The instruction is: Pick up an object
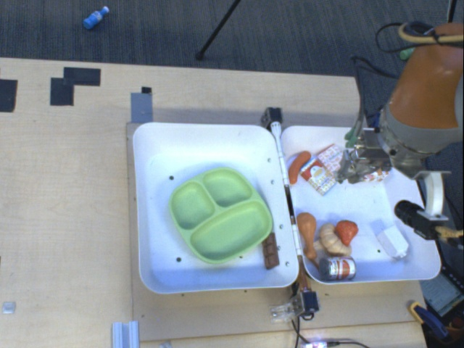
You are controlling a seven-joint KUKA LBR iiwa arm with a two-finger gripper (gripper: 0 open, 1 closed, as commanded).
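My gripper [353,170] hangs over the upper middle of the right bin [413,270], below the arm's orange band. Just to its left lies a red and white packet [322,171], tilted. Left of that lies a reddish sausage [298,165]. Toward the front of the bin sit an orange carrot-like piece [307,232], a beige lump [330,240], a red fruit [347,230] and a small can [337,268] on its side. A white block [392,241] lies at the right. Whatever is directly under the gripper is hidden.
The left bin [148,216] holds a green divided plate [221,214], with a brown bar [270,251] against the plate's right edge. A divider rail [284,187] runs between the bins. A black handle-like part [417,220] juts in at the right.
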